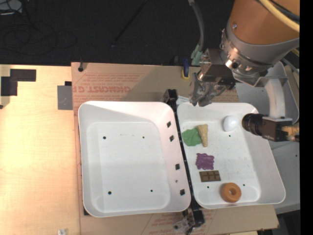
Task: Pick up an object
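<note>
My hand hung over the far left corner of the right bin, above its rim; whether it was wide or narrow I could not tell, and nothing could be seen in its grip. Six things lay in that bin, one of each kind. A green lump and a pale wedge lay touching each other, nearest my hand and just on its near side. A white ball sat to their right, apart from them, toward the far wall. Nearer along the bin came a purple lump, then a brown chocolate bar just beside it, and last a brown doughnut close to the near rim. The left bin stood side by side with the right one, their walls meeting in a seam set with small black clips. Both bins, two in all, rested on a cardboard sheet on the pale wooden surface.
</note>
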Controlling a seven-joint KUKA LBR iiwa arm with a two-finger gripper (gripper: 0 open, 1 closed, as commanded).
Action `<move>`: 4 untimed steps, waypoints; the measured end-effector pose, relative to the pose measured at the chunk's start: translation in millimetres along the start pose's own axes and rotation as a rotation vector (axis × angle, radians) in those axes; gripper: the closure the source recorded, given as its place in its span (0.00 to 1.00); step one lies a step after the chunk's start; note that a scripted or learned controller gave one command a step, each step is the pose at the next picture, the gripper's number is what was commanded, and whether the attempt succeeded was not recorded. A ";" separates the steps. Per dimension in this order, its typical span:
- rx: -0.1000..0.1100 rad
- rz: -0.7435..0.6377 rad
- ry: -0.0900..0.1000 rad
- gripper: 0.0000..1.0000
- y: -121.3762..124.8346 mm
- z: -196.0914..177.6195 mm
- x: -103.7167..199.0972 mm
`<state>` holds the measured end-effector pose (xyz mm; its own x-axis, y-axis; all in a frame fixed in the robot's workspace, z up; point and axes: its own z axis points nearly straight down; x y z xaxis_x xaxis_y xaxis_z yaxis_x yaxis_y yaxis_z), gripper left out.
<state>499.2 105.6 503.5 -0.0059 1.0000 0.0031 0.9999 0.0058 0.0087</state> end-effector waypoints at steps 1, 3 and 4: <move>0.014 0.001 -0.004 1.00 -24.4 15.7 33.2; 0.022 0.010 -0.008 1.00 -26.7 223.4 11.8; 0.006 0.008 -0.003 1.00 -24.3 158.6 -8.0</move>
<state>476.3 97.9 344.7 0.0022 1.0000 -0.0003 1.0000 -0.0022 0.0023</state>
